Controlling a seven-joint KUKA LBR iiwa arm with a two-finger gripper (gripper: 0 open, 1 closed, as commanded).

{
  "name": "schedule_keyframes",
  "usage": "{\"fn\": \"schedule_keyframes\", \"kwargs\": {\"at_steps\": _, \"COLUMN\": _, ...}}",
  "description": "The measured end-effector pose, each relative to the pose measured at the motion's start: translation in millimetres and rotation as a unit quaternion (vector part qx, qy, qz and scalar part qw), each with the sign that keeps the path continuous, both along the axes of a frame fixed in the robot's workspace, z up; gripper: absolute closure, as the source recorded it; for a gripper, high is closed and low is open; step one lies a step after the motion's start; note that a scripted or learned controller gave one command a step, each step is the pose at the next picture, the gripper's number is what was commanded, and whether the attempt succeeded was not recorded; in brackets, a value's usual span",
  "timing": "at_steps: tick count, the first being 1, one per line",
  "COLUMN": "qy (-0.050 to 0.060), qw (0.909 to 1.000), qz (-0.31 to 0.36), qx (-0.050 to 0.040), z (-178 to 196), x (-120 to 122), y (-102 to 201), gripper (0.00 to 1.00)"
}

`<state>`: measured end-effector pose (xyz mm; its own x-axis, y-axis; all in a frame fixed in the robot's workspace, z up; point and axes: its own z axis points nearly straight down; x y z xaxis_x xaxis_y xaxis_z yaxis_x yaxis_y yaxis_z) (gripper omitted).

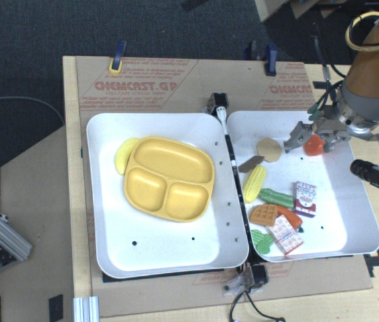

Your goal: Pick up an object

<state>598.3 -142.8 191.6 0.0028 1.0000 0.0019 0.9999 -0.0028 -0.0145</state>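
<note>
Gripper (315,141) is seen above the right bin (350,237), its fingers closed on a red toy (314,145) lifted near the bin's far side. Corn (254,182), a waffle (264,215) and a tan disc (268,149) are left below. A yellow tray (169,178) is held in the left bin (109,200).

the two white bins (109,200) look like smooth, slightly glossy plastic. the yellow divided tray (169,178) is also smooth plastic with a soft shine. the tabletop (176,79) looks like matt brown cardboard with red print.
</note>
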Motion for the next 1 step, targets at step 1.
{"fn": "schedule_keyframes", "kwargs": {"at_steps": 1, "qy": -0.008, "qw": 1.0000, "qz": 0.001, "qx": -0.0010, "z": 8.7, "x": 3.2, "y": 0.3, "gripper": 0.00}}
